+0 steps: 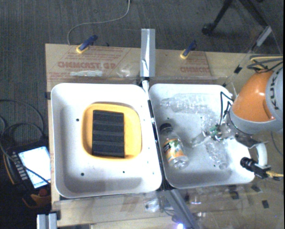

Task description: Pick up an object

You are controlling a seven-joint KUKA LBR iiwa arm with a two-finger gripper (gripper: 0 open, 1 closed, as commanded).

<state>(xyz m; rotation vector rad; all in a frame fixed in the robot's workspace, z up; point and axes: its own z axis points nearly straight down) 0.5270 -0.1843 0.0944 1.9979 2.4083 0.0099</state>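
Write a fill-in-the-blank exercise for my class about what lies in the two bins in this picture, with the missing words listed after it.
1. The yellow tray with the black ridged pad lies in the ____ bin.
2. The small bottle with the black cap lies in the ____ bin.
3. The clear plastic bottle lies near that bin's ____ edge.
4. The band on the arm is coloured ____.

Missing words: left; right; far; orange
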